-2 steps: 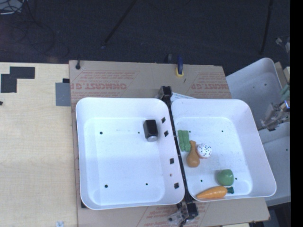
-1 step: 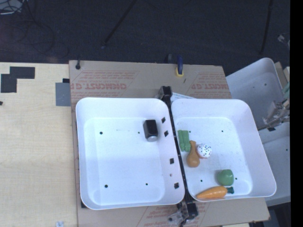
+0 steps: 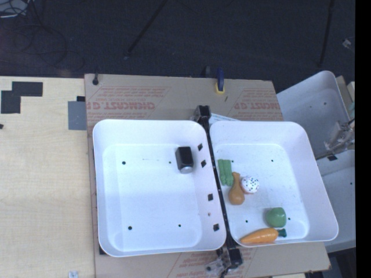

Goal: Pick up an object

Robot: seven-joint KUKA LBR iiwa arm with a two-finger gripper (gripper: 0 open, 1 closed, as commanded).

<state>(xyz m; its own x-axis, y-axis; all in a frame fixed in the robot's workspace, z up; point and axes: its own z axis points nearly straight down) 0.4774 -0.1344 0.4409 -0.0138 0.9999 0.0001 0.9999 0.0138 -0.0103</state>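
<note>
Cylinder (image 3: 184, 158) in left bin (image 3: 110, 213), carrot (image 3: 260, 236) in right bin (image 3: 313, 184)

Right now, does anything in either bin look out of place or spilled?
Nothing spilled or damaged. One oddity: a black cylinder lies alone in the left bin, while the toy foods cluster in the right bin.

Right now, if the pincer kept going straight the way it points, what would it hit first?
Hard to tell: a blurred pale shape right of the right bin may be the pincer, its heading unclear. Heading straight left, it would probably meet that bin's rim first.
</note>
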